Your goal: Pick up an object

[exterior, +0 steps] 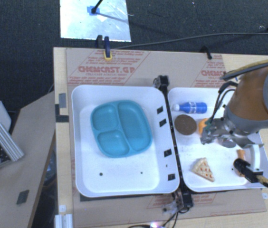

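My gripper (pixel 210 135) hangs low over the middle of the right bin (pixel 191 184), just right of a brown round disc (pixel 185 124). An orange thing (pixel 203 125) peeks out from under the gripper's left side, mostly hidden by it. A blue bottle with a white cap (pixel 191 108) lies at the bin's far end. A tan wedge like a pizza slice (pixel 204 169) lies near the front of the bin. A small orange piece (pixel 241 153) shows under the wrist on the right.
The left bin (pixel 84 175) holds a teal divided plate (pixel 121 128). A black divider strip (pixel 169 137) runs between the two bins. The arm's grey and orange body (pixel 255 101) covers the right bin's far right side.
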Available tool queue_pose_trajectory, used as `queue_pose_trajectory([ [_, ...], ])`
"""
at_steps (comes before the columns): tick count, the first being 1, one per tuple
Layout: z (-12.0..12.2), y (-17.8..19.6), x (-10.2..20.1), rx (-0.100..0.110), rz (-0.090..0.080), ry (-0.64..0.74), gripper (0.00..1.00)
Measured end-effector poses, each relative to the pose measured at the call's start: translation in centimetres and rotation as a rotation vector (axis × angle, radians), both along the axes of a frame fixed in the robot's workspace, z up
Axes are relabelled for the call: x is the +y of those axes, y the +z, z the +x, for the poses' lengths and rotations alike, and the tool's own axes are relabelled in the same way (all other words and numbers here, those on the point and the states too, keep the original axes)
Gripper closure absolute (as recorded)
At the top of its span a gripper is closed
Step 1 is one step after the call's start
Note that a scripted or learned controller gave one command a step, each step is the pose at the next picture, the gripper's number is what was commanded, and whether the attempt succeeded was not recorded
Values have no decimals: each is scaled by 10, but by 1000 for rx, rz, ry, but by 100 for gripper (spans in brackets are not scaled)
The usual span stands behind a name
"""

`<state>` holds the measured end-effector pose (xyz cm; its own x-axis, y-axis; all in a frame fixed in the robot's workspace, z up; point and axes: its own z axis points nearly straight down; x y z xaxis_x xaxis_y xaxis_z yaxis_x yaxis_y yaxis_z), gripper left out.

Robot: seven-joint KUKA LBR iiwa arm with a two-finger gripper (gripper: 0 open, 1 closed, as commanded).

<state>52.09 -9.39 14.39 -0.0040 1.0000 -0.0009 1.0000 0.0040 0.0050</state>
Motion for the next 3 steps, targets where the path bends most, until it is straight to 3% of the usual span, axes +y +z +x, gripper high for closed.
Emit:
queue_pose_trajectory([
  [2, 10, 94, -8, 1, 0, 0, 100],
  [3, 10, 84, 44, 3, 2, 5, 100],
])
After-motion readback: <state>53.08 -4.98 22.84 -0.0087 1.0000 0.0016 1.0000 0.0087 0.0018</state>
